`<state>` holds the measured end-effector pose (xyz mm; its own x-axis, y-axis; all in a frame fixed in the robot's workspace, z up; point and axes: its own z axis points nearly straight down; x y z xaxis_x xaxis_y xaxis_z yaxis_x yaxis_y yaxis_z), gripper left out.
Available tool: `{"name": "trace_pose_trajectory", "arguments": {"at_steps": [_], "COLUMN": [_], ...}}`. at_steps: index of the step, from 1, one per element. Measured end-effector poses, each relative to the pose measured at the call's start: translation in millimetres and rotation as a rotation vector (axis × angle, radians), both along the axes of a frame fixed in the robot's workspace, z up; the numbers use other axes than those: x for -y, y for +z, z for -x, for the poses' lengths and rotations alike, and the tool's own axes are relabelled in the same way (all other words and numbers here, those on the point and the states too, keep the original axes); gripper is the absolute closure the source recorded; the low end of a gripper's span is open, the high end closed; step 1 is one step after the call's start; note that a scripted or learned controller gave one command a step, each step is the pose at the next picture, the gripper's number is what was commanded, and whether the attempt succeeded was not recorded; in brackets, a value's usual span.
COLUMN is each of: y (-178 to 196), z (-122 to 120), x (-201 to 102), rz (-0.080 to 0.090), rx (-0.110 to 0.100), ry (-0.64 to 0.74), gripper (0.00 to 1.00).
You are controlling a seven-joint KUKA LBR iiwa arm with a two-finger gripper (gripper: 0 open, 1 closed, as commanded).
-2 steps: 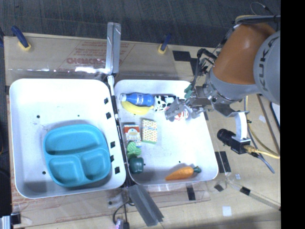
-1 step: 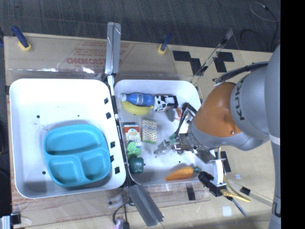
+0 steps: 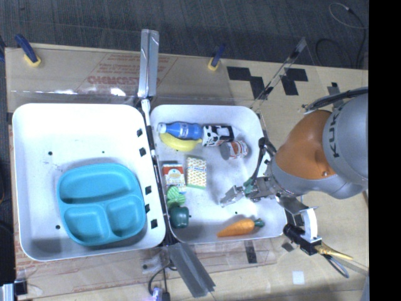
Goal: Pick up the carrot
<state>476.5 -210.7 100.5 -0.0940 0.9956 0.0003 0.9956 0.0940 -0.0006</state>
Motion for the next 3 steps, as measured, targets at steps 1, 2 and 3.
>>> {"name": "trace_pose_trajectory", "arguments": {"at_steps": [1, 2, 3], "y": [-9, -9, -9], "z": [0, -19, 0], "x": [0, 0, -4], "rz": [-0.002, 0.000, -0.003], "rx": [-0.002, 0.000, -0.004], "ry": [0.022, -0.207, 0.058], "gripper": [0.00, 0.00, 0.00]}}
